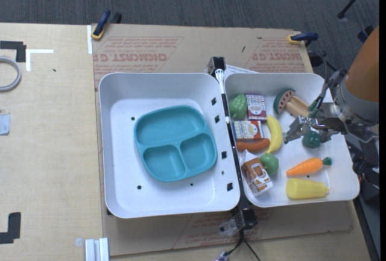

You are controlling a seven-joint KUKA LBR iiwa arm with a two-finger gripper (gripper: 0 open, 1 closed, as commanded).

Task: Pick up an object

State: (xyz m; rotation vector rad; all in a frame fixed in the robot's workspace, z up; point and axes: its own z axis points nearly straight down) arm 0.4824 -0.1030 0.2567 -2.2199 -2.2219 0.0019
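Note:
The right bin holds several toy foods. A yellow banana lies near its middle, with a carrot and a yellow piece toward the front. A tan piece with a green cap lies at the back. My gripper reaches in from the right and hangs low over the bin, just right of the banana. Its fingers look open with nothing between them. A dark green round toy sits right beside the gripper body, partly hidden by it.
Along the right bin's left side lie a green vegetable, two small printed boxes, a red-orange piece, a green ball and an orange carton. A teal divided plate sits in the left bin.

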